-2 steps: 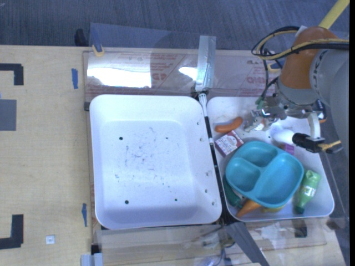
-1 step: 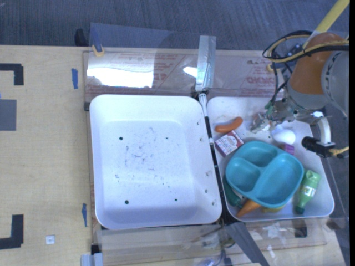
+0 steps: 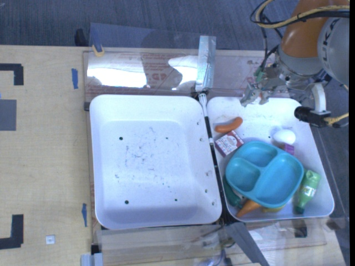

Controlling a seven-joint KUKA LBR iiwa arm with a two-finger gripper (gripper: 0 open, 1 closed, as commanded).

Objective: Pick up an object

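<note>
My gripper (image 3: 254,97) hovers over the far edge of the right bin (image 3: 324,201), with its two fingers apart and nothing between them. An orange sausage-shaped piece (image 3: 228,125) lies just below and left of it. A red-and-white packet (image 3: 228,143) sits beneath that. A blue divided plate (image 3: 263,175) takes up the bin's middle, resting on an orange carrot (image 3: 249,207). A white egg-like object (image 3: 284,136) sits at the plate's far right, and a green bottle (image 3: 307,190) lies by the right wall.
The left bin (image 3: 100,148) sits beside the right one, and a thin divider wall (image 3: 211,143) runs between them. A shiny clear panel (image 3: 144,71) and a metal post (image 3: 205,62) stand behind the bins. The arm's yellow cables (image 3: 272,7) loop at the upper right.
</note>
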